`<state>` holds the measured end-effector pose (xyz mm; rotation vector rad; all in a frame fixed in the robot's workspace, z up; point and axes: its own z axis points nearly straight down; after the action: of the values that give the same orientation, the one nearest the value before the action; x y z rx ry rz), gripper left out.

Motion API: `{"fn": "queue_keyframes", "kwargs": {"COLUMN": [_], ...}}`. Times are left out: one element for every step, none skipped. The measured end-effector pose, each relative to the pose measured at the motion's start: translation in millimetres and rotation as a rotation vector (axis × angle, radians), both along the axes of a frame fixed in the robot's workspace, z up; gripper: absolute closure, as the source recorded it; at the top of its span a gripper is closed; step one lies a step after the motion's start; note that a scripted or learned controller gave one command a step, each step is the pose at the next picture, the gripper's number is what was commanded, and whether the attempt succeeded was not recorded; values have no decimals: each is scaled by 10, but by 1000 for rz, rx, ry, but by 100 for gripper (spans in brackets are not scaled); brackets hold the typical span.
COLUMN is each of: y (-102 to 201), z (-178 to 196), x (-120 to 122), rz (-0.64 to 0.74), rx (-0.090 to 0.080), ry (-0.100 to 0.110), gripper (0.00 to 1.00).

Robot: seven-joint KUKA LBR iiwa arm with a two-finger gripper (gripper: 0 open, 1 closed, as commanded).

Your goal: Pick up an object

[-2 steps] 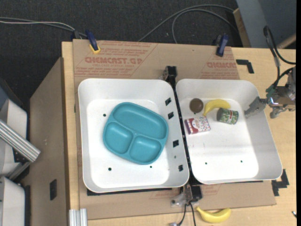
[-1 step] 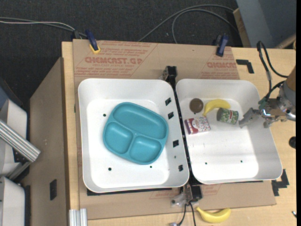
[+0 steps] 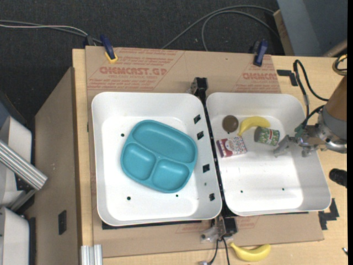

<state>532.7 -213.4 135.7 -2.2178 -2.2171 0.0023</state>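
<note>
In the right bin (image 3: 265, 192), toward its far left: green can (image 3: 267, 136) just beside banana (image 3: 251, 124), brown ball (image 3: 230, 123), small carton (image 3: 231, 146). Right of the can, gripper (image 3: 292, 145), fingers spread, grasping nothing. In the left bin (image 3: 105, 148), blue tray (image 3: 159, 155).

Two bins sit side by side on the tabletop (image 3: 60, 148): the left bin (image 3: 105, 164) contains a divided tray (image 3: 159, 155). The right bin (image 3: 276, 186) holds, toward its rear, a round object (image 3: 230, 123), a banana (image 3: 252, 124), a can (image 3: 266, 136) and a carton (image 3: 231, 146) nearest the divider. The tool (image 3: 292, 144) sits just right of the can.
</note>
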Motion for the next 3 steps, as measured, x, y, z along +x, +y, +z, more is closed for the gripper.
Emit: {"fn": "queue_keyframes", "kwargs": {"y": [10,6,-43], "z": [-527,-385,59], "x": [-5,11,28], "rz": [1,1,1], "rx": [0,-1,-5], "ry": [0,-6,-10], "gripper": [0,100,100]}}
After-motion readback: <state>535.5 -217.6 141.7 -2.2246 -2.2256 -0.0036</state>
